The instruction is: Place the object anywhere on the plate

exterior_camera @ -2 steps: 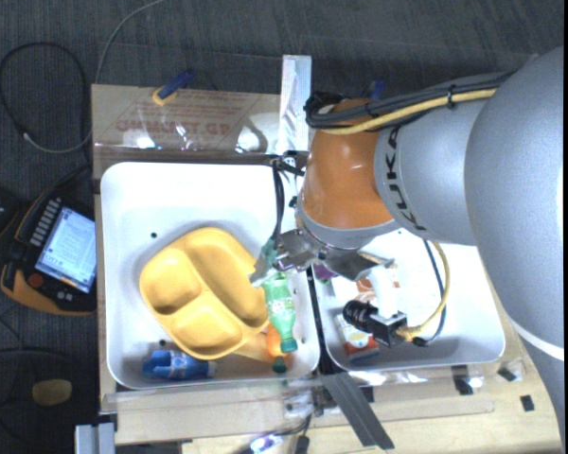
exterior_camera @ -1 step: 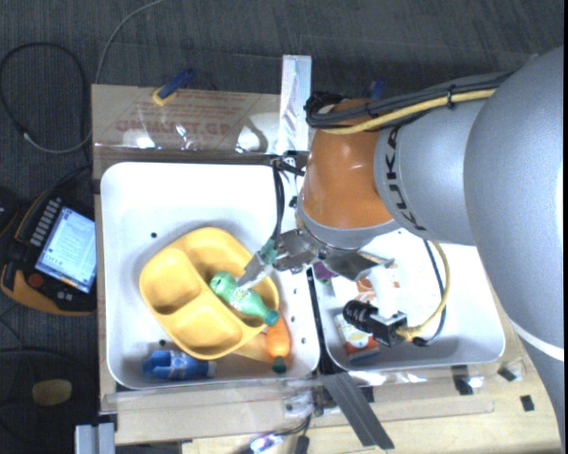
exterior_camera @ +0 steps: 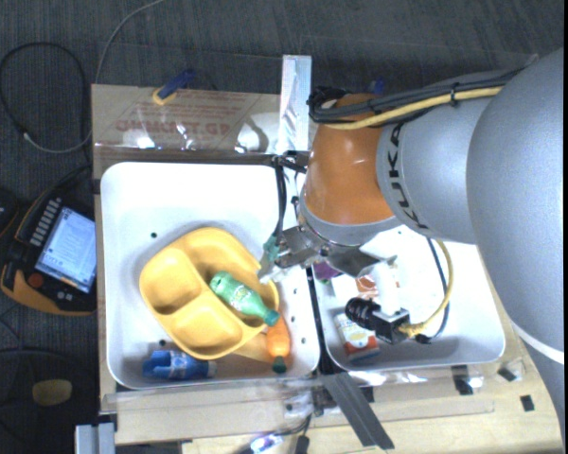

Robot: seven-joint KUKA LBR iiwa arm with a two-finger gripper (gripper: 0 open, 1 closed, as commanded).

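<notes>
Currently the grey arm is seen reaching in from three o'clock, its orange band sitting over the divide between the two white bins. The jaws are found at the inner edge of the left bin, just above the yellow plate's three o'clock rim; whether they are apart or together cannot be told, since they are largely hidden beneath the wrist.

The yellow plate, divided into compartments, is set tilted in the middle of the left bin. A green bottle is laid across the plate's three o'clock side, its body resting on the rim and the divider. An orange carrot is found just beside the plate at about four o'clock, against the bin wall. A blue object is placed at six o'clock of the plate, near the bin's lower edge.

In the right bin, several small packaged items are gathered below the wrist, partly covered by the arm's cabling. A handheld control unit is lying on the floor at nine o'clock of the bench.
</notes>
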